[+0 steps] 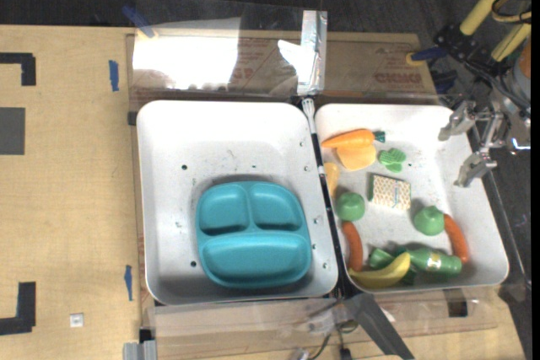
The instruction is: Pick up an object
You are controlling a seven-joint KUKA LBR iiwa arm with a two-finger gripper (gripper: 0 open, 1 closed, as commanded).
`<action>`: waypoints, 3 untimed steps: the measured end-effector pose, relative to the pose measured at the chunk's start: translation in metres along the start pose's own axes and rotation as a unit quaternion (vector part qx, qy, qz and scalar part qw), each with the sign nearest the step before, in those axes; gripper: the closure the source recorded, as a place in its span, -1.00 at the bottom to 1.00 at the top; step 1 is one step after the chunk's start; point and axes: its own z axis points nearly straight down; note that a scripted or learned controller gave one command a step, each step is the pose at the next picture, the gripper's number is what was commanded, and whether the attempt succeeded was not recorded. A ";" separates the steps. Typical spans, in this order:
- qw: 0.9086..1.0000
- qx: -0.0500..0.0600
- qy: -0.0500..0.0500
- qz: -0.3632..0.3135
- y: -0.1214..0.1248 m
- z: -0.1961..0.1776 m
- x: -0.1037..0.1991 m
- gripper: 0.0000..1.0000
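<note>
**Still nothing gripped: claw hangs at the far edge of the toy-food bin**

Plainly, the pickable objects all lie in the shallow white right-hand bin [494, 261], and none is between the fingers yet. A small pale patterned box [390, 192] sits near that bin's middle and serves as the landmark. Just above it and to its left lie an orange plastic carrot [350, 138] and an orange-yellow pepper [355, 153]; a small green leafy piece [391, 156] lies just above it. A round green plastic fruit [350, 206] rests just left of the box, another green round fruit [429, 220] to its lower right, with a red-orange sausage shape [456, 236] beyond. Below the box, a yellow banana [384, 270], a green cucumber [432, 262] and a red chilli-like piece [352, 244] crowd together, touching.

The grey two-finger gripper [475, 149] hovers up and right of the box, over the bin's right rim, its metal fingers appearing spread with nothing between them.

The risks, as I judge them: descending from here could strike the rim, and the crowded cluster invites a glancing, slipping pinch.

Further left of the box, the neighbouring white bin [164, 139] holds a teal divided plastic tray [251, 233].
</note>
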 end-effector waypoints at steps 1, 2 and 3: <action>1.000 0.001 -0.002 -0.012 -0.009 0.091 0.100 -1.00; 0.992 0.007 -0.018 -0.127 -0.007 0.116 0.096 -1.00; 0.996 0.002 -0.004 -0.089 0.005 0.123 0.080 -1.00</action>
